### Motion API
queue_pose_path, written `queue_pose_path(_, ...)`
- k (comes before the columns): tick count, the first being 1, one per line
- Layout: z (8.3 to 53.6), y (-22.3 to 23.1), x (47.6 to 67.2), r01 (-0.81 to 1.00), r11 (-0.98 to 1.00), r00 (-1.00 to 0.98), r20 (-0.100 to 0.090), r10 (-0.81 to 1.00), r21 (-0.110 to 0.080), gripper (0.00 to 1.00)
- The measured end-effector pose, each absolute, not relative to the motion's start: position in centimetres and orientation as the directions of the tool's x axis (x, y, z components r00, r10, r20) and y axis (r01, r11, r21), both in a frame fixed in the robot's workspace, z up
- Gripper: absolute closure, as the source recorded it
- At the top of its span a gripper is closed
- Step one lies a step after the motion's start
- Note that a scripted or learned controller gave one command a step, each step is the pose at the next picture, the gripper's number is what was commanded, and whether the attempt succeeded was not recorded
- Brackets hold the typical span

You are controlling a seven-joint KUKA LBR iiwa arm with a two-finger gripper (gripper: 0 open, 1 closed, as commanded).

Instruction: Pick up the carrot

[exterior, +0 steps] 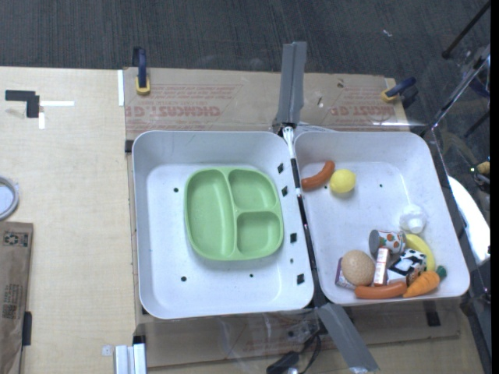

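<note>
- Camera view, nearest edge first: the front rims of the two white bins sit close to the near edge of the worktop (pixel 62 209), with dark brackets and cables just below them.
- The carrot (pixel 423 284) lies in the near right corner of the right bin (pixel 437 170), tight against the front wall, its green top pointing to the right wall.
- Touching the carrot on its left is a red-orange sausage (pixel 380 291), lying along the front wall.
- Just behind these crowd a tan egg-shaped item (pixel 358 267), a small upright packet (pixel 380 265), a black-and-white piece (pixel 406 264) and a banana (pixel 420 248); little open room is left around the carrot.
- A white lump (pixel 412 220) sits behind the banana, near the right wall.
- The middle of the right bin's floor is bare.
- Farther back, a second sausage (pixel 317 175) and a lemon (pixel 342 181) lie side by side near the left wall.
- The left bin (pixel 156 287) holds a green divided plate (pixel 234 213), roughly centred, with bare floor all around it.
- Behind the bins, cardboard (pixel 210 104) is held by clamps (pixel 141 71), one at each far corner.
- I cannot tell the state of the claw.
</note>
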State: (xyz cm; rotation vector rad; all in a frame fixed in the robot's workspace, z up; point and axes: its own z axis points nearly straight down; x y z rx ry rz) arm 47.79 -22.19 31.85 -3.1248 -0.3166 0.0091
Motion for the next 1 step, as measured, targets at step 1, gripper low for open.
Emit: queue_pose_path(1,34.70,-22.21,47.80,0.203,-0.979,0.979,-0.005,0.203,0.000,1.00)
